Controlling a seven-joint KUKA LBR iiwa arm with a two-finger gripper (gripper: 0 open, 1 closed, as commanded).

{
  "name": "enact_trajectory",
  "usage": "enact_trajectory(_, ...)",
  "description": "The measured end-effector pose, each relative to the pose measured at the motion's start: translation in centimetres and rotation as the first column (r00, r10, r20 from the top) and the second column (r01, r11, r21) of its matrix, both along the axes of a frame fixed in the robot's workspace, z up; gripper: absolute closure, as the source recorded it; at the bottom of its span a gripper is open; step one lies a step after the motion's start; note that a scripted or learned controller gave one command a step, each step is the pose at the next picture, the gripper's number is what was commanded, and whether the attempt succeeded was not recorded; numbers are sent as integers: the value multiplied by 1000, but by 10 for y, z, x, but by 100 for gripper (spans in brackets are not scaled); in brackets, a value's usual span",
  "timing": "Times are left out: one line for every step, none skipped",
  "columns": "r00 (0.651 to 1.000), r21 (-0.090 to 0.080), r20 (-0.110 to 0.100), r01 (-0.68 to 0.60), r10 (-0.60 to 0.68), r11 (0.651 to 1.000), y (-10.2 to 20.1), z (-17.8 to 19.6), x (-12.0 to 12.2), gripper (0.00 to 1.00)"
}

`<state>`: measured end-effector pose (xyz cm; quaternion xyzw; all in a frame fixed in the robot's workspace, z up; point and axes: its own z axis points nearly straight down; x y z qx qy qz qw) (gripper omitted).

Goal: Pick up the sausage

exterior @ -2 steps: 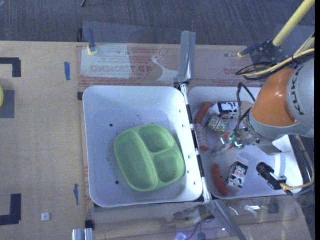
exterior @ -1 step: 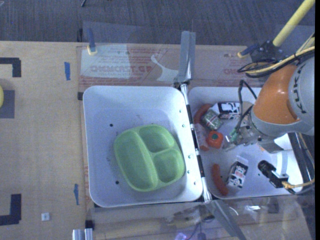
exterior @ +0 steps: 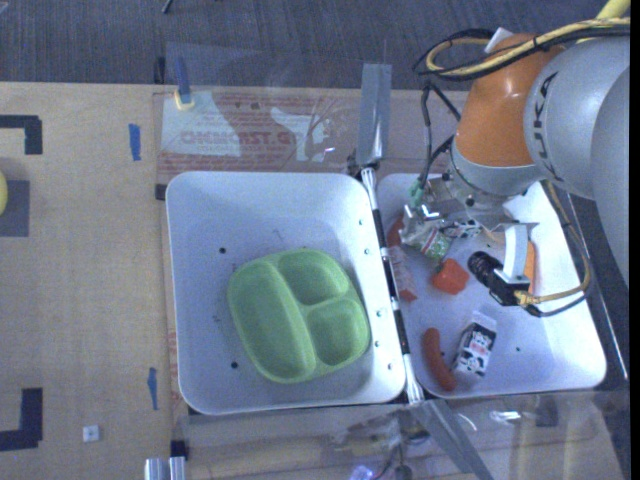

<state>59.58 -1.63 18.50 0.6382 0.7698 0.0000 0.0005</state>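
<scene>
While gripper hovers over clutter at right bin's far end, sausage lies well apart near front-left corner, long axis front-to-back along left wall; grip state: cannot tell.

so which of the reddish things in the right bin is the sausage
The long thin one, the sausage, lying near the bin's front edge beside the small card. The other, an orange-red chunk, is short and blocky and sits nearer the claw.
</scene>
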Motion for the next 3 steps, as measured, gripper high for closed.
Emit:
enact_trajectory(997, -1, 2, 81, -81, 997, 5, 0, 43, 100)
enact_trajectory(953, 0, 1, 303, -303, 953, 62, 83, 71, 100)
enact_trajectory(933, 0, 1, 359, -359, 933, -26, 145, 71, 100)
